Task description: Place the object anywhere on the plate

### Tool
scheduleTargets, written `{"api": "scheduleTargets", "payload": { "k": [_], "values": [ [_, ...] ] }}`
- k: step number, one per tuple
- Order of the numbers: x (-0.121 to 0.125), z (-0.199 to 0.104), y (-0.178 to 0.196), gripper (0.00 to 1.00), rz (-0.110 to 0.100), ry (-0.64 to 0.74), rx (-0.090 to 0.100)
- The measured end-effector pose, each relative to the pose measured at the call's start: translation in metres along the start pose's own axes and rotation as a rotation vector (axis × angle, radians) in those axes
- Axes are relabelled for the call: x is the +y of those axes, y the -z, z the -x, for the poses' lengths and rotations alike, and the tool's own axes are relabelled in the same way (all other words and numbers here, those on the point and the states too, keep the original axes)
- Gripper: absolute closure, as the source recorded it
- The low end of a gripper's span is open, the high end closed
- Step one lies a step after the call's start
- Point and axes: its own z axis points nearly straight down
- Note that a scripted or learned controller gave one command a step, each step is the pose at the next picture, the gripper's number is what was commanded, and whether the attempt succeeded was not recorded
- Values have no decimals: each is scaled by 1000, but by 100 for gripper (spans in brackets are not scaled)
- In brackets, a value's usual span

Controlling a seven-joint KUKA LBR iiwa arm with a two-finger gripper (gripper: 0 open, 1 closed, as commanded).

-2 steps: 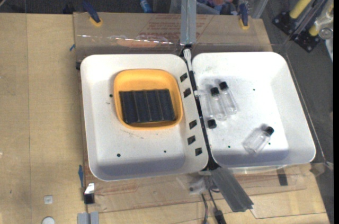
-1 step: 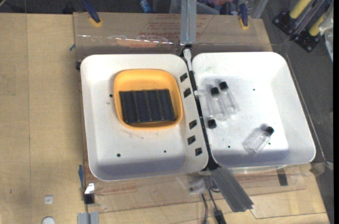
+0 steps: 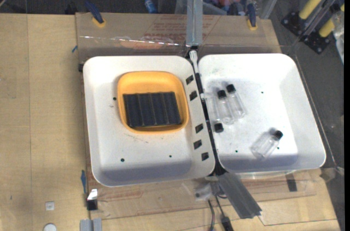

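In the left bin, an orange plate holds a black ridged block; clear black-capped bottles lie in the right bin, one bottle apart.

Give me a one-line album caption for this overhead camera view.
Orange plate with a dark ribbed insert waits in the left bin; clear black-capped bottles lie in the right bin.

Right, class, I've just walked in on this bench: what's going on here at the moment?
Nothing is being handled right now. Two white bins sit side by side. The left bin holds an orange plate with a dark ridged block lying on it. The right bin holds clear bottles with black caps: a cluster near the divider and one bottle lying apart, nearer the front. None of the bottles is on the plate yet.
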Motion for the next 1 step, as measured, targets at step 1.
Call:
{"api": "scheduleTargets", "payload": {
  "k": [1],
  "values": [
    [-1, 7, 0, 100, 2, 244, -1]
  ]
}}
